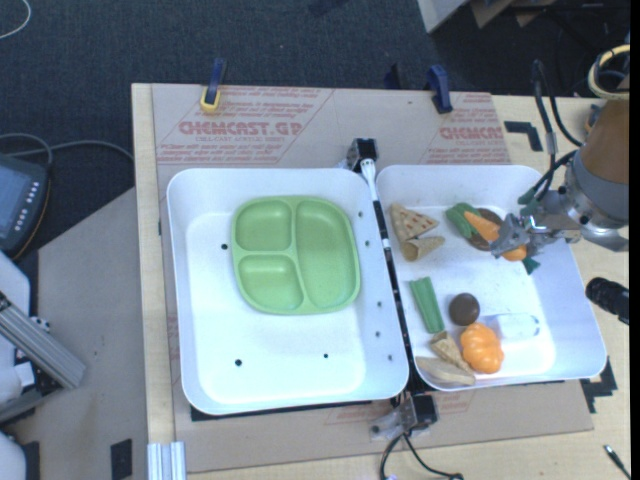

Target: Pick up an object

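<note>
The camera view looks down on a bench with two white bins side by side. The left bin [200, 268] holds a green plate [296, 254] with three sections. The plate lies flat near the middle of that bin.

The right bin [570, 308] holds toy food. A tan wedge [413, 222] and a small cone [420, 249] lie near its left wall. A green stick [427, 303] lies below them. A brown ball [464, 309] sits just beside the stick. An orange pumpkin [481, 348] sits below the ball, touching a pale banana shape [444, 371] at the front edge. A clear cup [515, 325] lies to the right of the ball.

The arm [605, 173] reaches in from the right. Its gripper [515, 236] is low over the back of the right bin. It is right at a carrot [478, 224] with a green top and a small orange piece [514, 253]. Whether the fingers are apart or together cannot be told, as they blur into the toys there.
</note>
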`<state>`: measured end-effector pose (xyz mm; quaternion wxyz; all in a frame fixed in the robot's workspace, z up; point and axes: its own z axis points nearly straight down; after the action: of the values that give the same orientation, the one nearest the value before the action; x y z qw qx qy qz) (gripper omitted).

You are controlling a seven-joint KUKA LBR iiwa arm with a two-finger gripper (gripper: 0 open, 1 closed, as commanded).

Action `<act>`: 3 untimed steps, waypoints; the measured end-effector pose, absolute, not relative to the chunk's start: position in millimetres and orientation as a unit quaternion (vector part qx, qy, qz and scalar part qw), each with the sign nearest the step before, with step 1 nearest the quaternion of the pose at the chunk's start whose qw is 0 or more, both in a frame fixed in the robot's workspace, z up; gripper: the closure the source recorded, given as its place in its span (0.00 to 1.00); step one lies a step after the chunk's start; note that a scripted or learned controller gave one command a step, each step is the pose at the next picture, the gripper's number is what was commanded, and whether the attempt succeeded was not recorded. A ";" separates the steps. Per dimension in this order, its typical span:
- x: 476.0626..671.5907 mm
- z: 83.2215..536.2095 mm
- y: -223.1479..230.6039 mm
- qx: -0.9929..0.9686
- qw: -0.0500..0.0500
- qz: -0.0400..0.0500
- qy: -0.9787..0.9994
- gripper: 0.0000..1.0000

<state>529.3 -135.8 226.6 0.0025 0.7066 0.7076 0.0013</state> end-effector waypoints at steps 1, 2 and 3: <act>552.7 226.7 -76.8 0.705 0.001 0.001 0.709 1.00; 570.5 215.9 -24.8 0.705 0.001 0.001 0.709 1.00; 585.7 229.9 26.5 0.705 0.001 0.002 0.709 1.00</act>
<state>585.7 26.5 229.9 0.0009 0.7047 0.7095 0.0019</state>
